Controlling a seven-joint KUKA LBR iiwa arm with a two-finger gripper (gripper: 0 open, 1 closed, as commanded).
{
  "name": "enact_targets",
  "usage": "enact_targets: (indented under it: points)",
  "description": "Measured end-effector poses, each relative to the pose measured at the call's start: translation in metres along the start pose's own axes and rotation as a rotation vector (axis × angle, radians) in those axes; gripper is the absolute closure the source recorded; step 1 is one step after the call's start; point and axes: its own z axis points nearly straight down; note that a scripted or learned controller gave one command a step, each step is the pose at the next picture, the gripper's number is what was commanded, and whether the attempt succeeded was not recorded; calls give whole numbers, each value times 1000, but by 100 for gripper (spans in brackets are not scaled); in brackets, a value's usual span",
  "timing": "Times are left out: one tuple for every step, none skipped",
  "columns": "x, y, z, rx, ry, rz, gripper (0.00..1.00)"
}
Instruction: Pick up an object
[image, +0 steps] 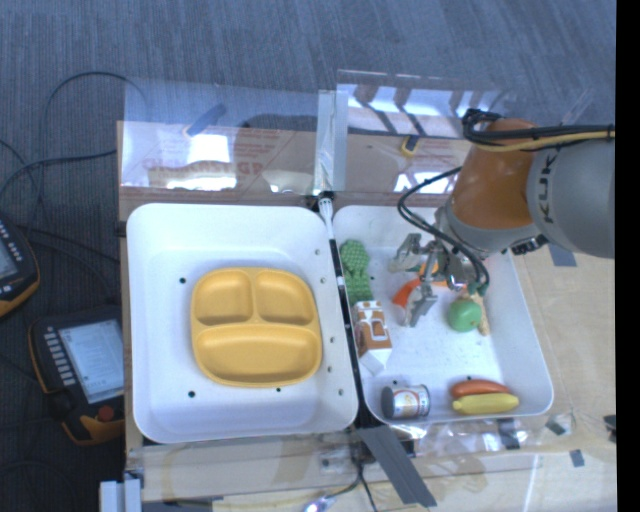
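Observation:
My gripper (412, 280) hangs over the middle of the right bin (530, 330), fingers spread open and pointing down-left. A small orange-red piece (403, 294) lies just under and between the fingertips, not gripped. A green round toy (463, 315) sits to the right of the fingers. A green bumpy object (354, 262) lies along the bin's left wall, with an orange and white box (372, 327) below it. A metal can (407, 402) and a red and yellow toy (484, 396) lie at the front of this bin.
The left bin (160, 250) holds a yellow divided plate (256, 325). A clear wall (330, 140) rises behind both bins. Black cables (430, 195) loop off the wrist. Devices lie on the floor at far left.

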Motion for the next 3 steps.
enact_targets:
  points:
    - [15,18,-1,-1,-3,45,0]
    - [-7,34,0,-1,2,195,0]
    - [-9,34,-12,1,-5,194,100]
